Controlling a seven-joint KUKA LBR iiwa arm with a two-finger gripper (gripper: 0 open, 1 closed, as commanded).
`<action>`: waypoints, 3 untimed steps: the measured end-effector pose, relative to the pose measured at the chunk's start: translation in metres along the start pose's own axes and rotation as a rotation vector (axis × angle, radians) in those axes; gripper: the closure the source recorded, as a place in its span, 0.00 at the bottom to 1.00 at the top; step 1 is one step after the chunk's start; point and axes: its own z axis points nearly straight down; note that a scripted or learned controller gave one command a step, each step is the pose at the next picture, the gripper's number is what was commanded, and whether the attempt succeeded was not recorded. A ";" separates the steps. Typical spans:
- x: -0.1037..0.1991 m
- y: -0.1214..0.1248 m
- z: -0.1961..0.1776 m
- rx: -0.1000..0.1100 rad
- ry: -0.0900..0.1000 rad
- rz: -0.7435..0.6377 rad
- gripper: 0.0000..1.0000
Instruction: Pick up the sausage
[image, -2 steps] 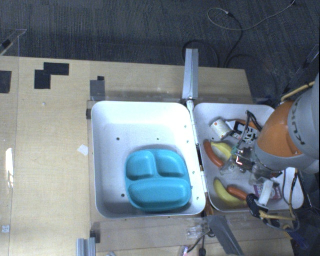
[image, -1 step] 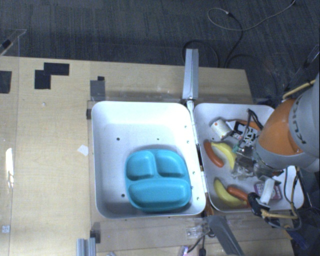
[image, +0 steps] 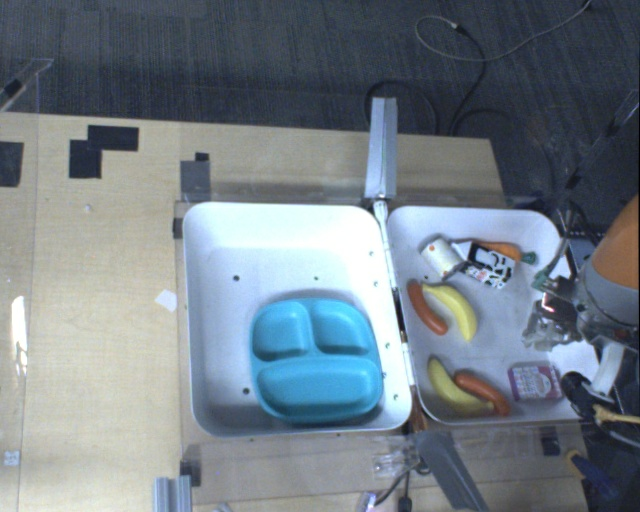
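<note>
Hard to tell from above whether the jaws stand apart or together; nothing visibly held between them. Hovering at the right edge of the right bin, under the grey arm with its orange band, just above a small purple packet.

Two sausages in that bin. One sausage near the left wall, reddish-brown, short and rounded, lying slantwise, touching the upper banana along its left side. A second sausage near the front wall, same colour, resting against the lower banana, just left of the purple packet. Both well apart from the jaws.

Toward the back of the bin, a white cup, a black-and-white box and a carrot.

In the left bin, a blue sectioned tray, on the pale wooden counter.
</note>
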 end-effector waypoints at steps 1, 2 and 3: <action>-0.003 0.001 -0.019 0.003 -0.003 0.619 1.00; 0.004 -0.002 -0.016 0.002 -0.002 0.909 1.00; 0.044 -0.021 -0.022 0.003 -0.002 0.748 1.00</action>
